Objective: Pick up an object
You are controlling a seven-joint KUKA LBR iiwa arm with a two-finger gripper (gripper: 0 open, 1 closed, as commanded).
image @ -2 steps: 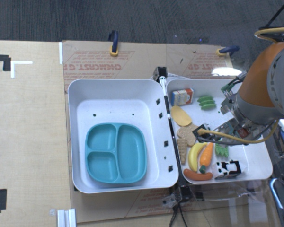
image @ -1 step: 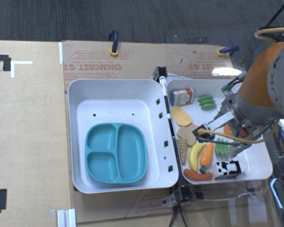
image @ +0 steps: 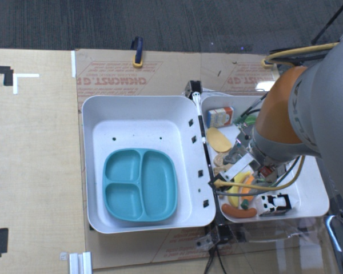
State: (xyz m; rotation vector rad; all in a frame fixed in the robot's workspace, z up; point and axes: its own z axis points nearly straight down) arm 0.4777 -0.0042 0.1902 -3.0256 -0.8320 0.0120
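Your grey arm (image: pixel 323 90) overhangs the right bin (image: pixel 310 192). You cannot tell its end effector's (image: pixel 233 162) grip. One yellow toy (image: pixel 235 187) lies just below it, near one red sausage (image: pixel 239 212) and one carton (image: pixel 220 117). One teal plate (image: pixel 140 185) sits in the left bin (image: pixel 131 124).

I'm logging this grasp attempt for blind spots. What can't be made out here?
- Camera view: the arm covers much of the right bin; whatever lies beneath is hidden.
- Camera view: a green item beside the small carton is mostly behind the arm; kind unclear.
- Camera view: yellow pieces are crowded and partly covered; number unclear.
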